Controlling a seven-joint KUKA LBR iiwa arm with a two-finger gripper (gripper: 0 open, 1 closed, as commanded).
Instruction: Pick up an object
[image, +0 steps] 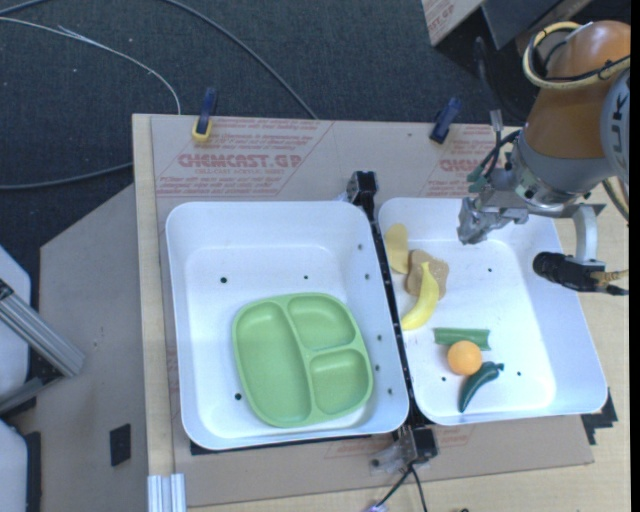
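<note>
In the right bin (545, 345) lie several small things: a yellow banana (424, 300), a pale yellow piece (397, 246) and a tan piece (428, 270) beside it, a green strip (462, 338), an orange ball (464, 358) and a dark green pepper (478, 385). My gripper (474, 228) hangs over the far part of the right bin, up and to the right of the banana. Nothing shows between its fingers.
The left bin (195, 300) holds a light green divided plate (300, 357). A black clip (362, 186) sits at the far end of the seam between the bins. Blue clamps (205, 112) (445, 120) hold the board's far edge.
</note>
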